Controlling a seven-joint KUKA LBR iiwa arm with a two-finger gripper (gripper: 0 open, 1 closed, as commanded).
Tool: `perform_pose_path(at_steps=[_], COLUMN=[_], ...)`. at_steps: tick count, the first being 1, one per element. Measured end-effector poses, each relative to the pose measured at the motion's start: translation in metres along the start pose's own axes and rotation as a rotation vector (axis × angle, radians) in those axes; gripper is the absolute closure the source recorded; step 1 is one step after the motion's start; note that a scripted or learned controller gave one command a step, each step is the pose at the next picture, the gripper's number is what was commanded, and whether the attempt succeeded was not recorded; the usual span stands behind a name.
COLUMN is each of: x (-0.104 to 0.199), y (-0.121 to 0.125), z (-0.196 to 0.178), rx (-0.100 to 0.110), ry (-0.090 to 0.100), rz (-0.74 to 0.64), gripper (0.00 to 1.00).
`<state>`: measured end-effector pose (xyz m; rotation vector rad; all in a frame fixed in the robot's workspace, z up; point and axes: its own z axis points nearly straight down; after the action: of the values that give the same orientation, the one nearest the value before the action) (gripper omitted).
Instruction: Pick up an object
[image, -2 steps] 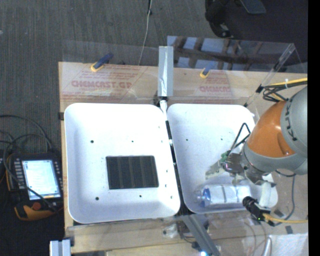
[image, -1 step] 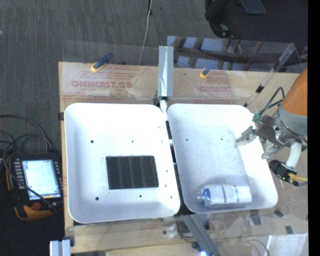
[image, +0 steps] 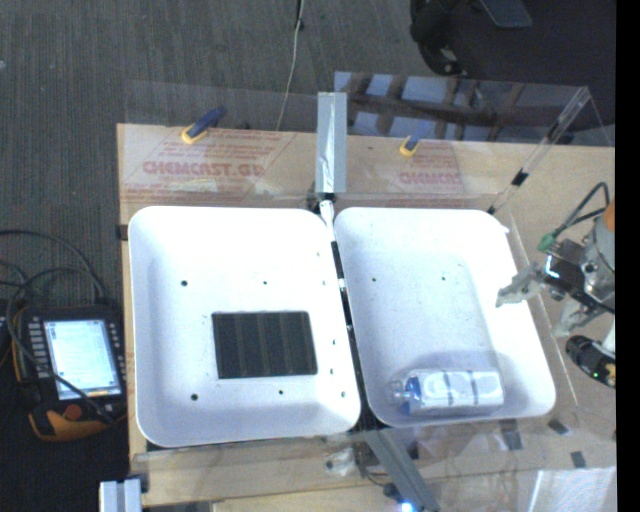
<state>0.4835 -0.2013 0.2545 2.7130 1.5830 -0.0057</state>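
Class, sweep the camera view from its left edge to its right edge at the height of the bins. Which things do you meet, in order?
Handheld screen unit on the floor → left bin → dark ridged panel → right bin → clear plastic bottle → gripper.

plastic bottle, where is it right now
The plastic bottle lies on its side in the right bin, near that bin's front edge.

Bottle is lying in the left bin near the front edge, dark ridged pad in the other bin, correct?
Swapped. The camera view shows the bottle lying near the front edge of the right bin, and the dark ridged pad in the left bin.
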Motion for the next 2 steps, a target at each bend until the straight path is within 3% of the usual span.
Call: perform_pose_path(at_steps=[1, 2], x=[-0.0001, 0.0004], y=[0.0, 0.0001], z=[0.0, -0.0086], rx=[0.0, 0.002], ry=[0.0, -0.002], rz=[0.0, -0.002], gripper=[0.0, 1.0])
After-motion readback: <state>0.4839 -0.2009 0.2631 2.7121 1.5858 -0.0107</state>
